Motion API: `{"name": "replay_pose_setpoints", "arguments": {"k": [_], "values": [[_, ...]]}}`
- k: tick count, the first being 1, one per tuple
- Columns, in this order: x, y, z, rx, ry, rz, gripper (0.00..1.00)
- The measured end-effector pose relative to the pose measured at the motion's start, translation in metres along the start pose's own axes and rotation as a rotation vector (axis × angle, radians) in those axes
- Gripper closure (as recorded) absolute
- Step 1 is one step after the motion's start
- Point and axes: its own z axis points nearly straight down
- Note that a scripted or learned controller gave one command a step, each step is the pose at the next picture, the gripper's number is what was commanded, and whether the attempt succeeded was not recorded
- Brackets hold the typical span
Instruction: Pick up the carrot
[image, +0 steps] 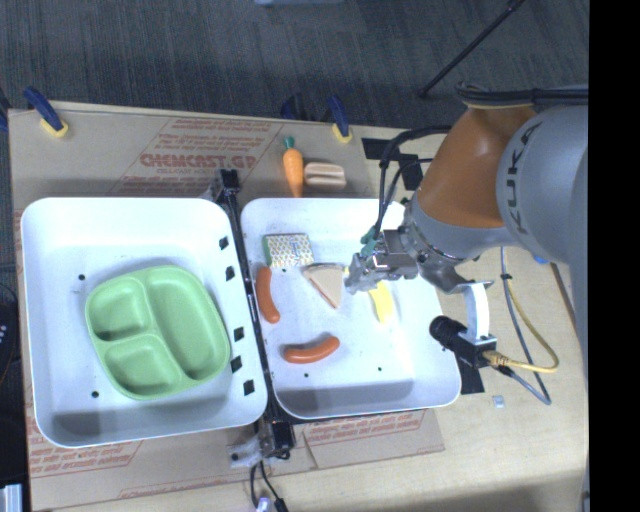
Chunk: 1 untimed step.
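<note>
1. Two bins sit side by side: the left bin (40, 300) bears a green tray (155, 328) with three compartments.
2. Behind the bins, on the cardboard (200, 150) just past the right bin's far rim, lies the carrot (292, 168), orange with a green top pointing away from the bins. A small bun-like toy (324, 176) lies just beside it on the right.
3. Judging by its look, the carrot is a light, stiff plastic toy, smooth and tapered, so it may slip. The thicker part near the green top, pinched across its width, seems the best hold.
4. Inside the right bin (430, 390) lie two sausages (266, 295) (310, 349), a speckled sponge-like block (288, 249), a pale wedge (325, 284) and a yellow piece (381, 301).
5. Low over the right bin hangs the gripper (368, 272), between the wedge and the yellow piece, well apart from the carrot. Whether its claw is released or clenched I cannot tell.
6. From the right, the arm (480, 170) bends over the bin's right side, wrist pointing down and leftward.
</note>
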Motion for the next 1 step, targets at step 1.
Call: {"name": "replay_pose_setpoints", "arguments": {"k": [1], "values": [[-0.0048, -0.0408, -0.0033, 0.006, 0.002, 0.252, 1.0]]}}
